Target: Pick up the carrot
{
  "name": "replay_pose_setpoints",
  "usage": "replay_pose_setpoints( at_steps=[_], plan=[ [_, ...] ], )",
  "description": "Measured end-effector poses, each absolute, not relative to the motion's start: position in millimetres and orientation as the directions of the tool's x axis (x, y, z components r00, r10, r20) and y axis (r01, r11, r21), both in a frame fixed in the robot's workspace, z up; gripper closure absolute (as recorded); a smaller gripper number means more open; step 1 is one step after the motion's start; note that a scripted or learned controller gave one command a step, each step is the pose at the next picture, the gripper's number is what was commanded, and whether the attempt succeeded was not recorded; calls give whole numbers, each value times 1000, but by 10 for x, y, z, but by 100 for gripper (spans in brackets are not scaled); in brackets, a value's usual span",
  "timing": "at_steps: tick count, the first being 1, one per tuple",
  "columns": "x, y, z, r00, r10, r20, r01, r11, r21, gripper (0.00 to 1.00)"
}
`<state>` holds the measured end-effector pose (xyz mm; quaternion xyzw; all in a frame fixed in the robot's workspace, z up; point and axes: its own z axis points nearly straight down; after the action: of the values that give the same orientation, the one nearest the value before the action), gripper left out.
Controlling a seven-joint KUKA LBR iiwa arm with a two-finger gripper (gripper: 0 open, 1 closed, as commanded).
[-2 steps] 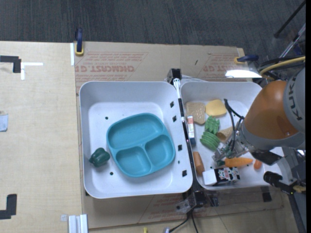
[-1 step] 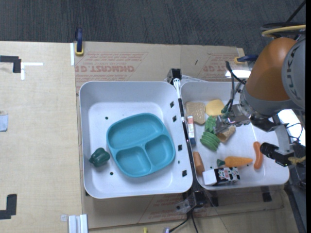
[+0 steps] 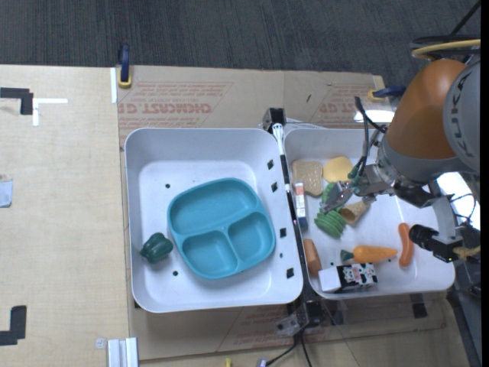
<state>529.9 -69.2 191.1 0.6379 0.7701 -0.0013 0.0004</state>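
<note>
The carrot (image 3: 374, 254), orange with a small green tip at its left end, lies flat near the front of the right bin (image 3: 439, 277). My gripper (image 3: 341, 197) hangs low over the middle of that bin, above and to the left of the carrot and apart from it. It sits right over a green ridged toy (image 3: 330, 222) and a tan piece (image 3: 354, 212). The grey and orange arm (image 3: 432, 121) reaches in from the right.
Around the carrot lie an orange-red sausage (image 3: 405, 245), a white and black box (image 3: 348, 276) and a brown sausage (image 3: 312, 255). A bread slice (image 3: 308, 176) and a yellow piece (image 3: 337, 169) lie farther back. The left bin (image 3: 137, 205) holds a teal divided plate (image 3: 221, 228) and a green pepper (image 3: 157, 248).
</note>
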Motion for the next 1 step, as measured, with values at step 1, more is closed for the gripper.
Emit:
replay_pose_setpoints(
  at_steps=[1],
  plan=[
    [4835, -1106, 1069, -118, 993, 0, 993, 118, -2, 0]
  ],
)
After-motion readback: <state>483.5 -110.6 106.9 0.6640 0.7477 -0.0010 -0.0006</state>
